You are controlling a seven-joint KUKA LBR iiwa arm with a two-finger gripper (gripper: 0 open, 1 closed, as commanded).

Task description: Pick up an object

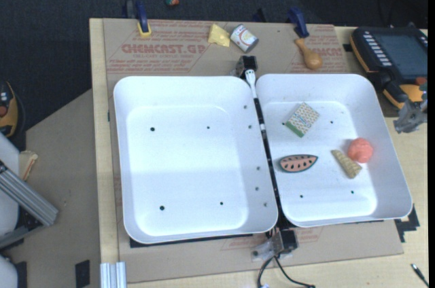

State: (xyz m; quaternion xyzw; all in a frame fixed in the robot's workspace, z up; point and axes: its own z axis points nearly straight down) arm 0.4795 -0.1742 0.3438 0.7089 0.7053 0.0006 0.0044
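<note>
The right bin (380, 110) holds several small objects. A green and white patterned block (302, 119) lies near its upper middle. A watermelon slice toy (298, 163) rests close to the bin's left wall. A pink ball (361, 149) sits toward the right side, with a tan cone-like piece (346, 163) touching it just to the left. The left bin (183, 164) stands beside it.
On the cardboard behind the bins lie a yellow wedge (219, 36), a small white carton (244, 38) and a wooden pear-shaped piece (309, 55). Blue clamps (142, 17) hold the board. A black pendant (394, 54) sits at the far right.
</note>
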